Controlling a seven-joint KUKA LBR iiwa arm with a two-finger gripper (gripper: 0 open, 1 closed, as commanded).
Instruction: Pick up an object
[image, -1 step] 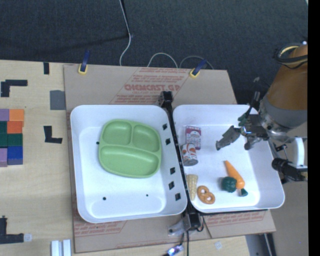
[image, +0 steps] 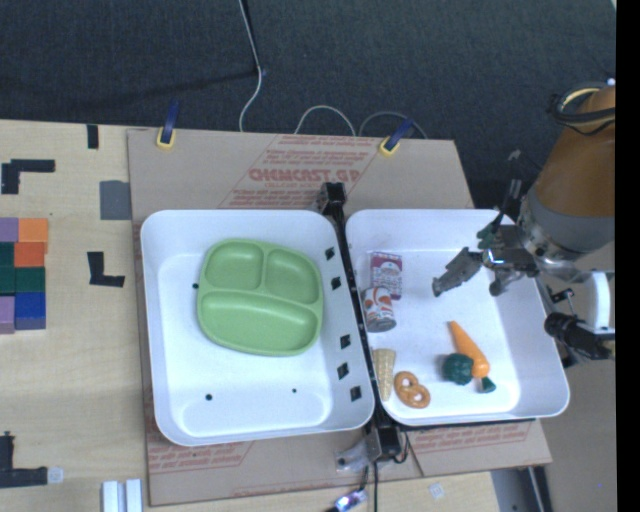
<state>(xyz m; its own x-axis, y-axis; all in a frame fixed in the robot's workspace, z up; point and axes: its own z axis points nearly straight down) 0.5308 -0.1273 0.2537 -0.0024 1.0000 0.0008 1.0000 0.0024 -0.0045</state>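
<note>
Hand (image: 473, 277) over open floor (right bin (image: 530, 330)) — empty-fingered

Divided plate (image: 260, 297) in L bin (image: 165, 400); can (image: 380, 308), carrot (image: 467, 345), pretzel (image: 411, 389) in R bin (image: 535, 395).

Left bin (image: 160, 300), right bin (image: 520, 330): white plastic, smooth, slight sheen. Divided plate (image: 262, 297): green plastic, matt. Carrot (image: 468, 346), pretzel (image: 411, 389), can (image: 379, 308): toy plastic, glossy. Sheet under bins (image: 300, 170): brown printed cardboard, matt. Bench (image: 70, 200): pale wood. Far backdrop (image: 120, 60): dark cloth
</note>
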